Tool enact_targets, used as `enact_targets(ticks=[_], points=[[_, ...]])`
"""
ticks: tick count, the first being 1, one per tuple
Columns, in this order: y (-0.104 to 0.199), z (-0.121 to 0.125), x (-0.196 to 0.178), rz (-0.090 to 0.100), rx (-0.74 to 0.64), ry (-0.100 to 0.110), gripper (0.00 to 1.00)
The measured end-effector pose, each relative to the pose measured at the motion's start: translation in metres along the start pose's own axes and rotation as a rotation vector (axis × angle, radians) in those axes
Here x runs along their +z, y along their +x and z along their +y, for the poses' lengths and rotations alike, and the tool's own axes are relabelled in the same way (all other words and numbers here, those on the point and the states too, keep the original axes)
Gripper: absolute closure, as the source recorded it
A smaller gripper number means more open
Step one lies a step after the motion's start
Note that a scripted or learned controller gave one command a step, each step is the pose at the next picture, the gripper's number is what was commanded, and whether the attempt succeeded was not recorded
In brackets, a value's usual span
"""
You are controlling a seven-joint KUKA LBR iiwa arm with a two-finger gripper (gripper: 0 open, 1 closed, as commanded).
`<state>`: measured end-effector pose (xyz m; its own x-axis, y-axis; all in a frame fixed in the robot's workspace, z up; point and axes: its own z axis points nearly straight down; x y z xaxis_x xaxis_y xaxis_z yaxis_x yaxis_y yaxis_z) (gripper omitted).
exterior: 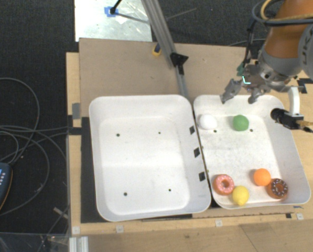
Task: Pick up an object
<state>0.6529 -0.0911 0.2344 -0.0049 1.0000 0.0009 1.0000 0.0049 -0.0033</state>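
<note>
From my seat the pick has not happened yet: nothing sits between the jaws, and every object lies on the floor of the right bin (290,156). The gripper (241,95) hangs over that bin's far rim, its two dark prongs spread wide apart and holding nothing. What is left, I judge, is nearly everything: choose a target, come down over it, close, and lift.

The nearest candidates are the green ball (240,122) and the white ball (207,122), both near the far end of the bin, with the green one almost below the jaws. Both look smooth and round, so I expect them to roll if nudged off-centre. Down at the near end I see a pink frosted doughnut (224,184), a yellow lemon-like piece (240,195), an orange ball (261,177) and a brown chocolate doughnut (277,188), clustered close together; they look like matte toy food.

The left bin (101,156) is shallow, glossy white plastic with rounded corners. Both bins rest on a tan board-topped table (125,67).
</note>
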Motion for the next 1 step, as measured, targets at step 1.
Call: enact_targets(ticks=[1], points=[[0.0,0.0008,-0.0026,0.0,0.0,-0.005,0.0]])
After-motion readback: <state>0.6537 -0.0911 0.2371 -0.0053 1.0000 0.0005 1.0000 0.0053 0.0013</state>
